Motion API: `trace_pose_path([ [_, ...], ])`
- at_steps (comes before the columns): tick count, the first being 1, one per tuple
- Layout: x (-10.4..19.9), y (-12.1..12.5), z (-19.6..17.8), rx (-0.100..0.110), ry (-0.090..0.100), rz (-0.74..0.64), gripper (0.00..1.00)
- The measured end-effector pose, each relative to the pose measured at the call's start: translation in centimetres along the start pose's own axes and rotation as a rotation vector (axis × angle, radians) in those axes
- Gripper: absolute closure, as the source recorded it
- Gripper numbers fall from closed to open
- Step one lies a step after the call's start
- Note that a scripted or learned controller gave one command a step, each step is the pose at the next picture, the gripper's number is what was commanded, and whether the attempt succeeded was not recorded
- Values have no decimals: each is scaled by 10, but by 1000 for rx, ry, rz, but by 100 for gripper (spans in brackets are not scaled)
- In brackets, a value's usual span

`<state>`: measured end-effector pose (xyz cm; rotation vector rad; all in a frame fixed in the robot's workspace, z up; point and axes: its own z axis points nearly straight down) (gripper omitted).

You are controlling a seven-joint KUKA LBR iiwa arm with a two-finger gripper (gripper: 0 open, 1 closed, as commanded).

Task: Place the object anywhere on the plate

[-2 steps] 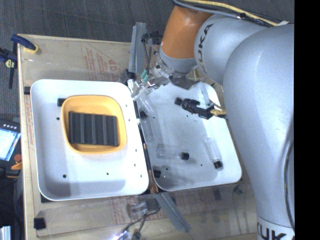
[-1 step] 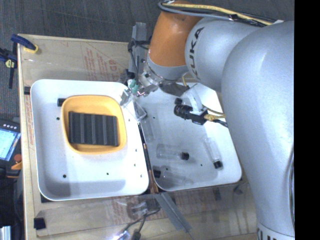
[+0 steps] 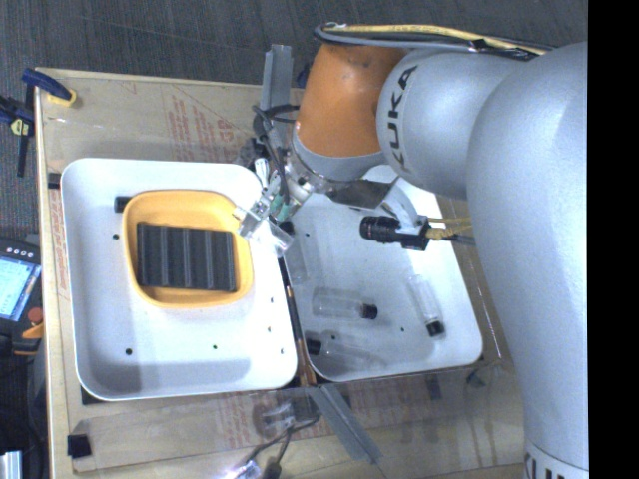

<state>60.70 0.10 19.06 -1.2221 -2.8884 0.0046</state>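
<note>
Two white bins sit side by side on the bench (image 3: 150,108). The left bin (image 3: 90,297) holds a yellow plate (image 3: 180,204) with a dark ribbed slab (image 3: 190,257) lying on its middle. The right bin (image 3: 454,297) holds several clear tubes: one with a dark cap (image 3: 344,307) near the bin's middle, another (image 3: 424,305) further right with its dark end toward the near side, and a fainter one (image 3: 344,347) close to the near wall.

The arm (image 3: 479,118) reaches in from the right, its orange band (image 3: 344,93) above the wrist. The gripper (image 3: 262,216) hangs over the seam between the bins, at the plate's right rim. Its tip is a tangle of clear and metallic parts with a small green spot; whether the fingers are spread or closed cannot be told, nor whether anything is between them. A clear piece (image 3: 282,239) lies just beside the tip on its near right side, at the right bin's left wall; it is too blurred to say whether it is touching the gripper.

A black cylinder (image 3: 384,230) juts from the wrist over the right bin. Blue clamps (image 3: 45,86) grip the bench's far left corner, and a small screen (image 3: 15,285) stands at the left edge.
</note>
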Motion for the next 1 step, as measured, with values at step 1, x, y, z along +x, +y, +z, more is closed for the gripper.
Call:
trace_pose_path([
  [1, 0, 0, 0, 0, 0, 0, 0],
])
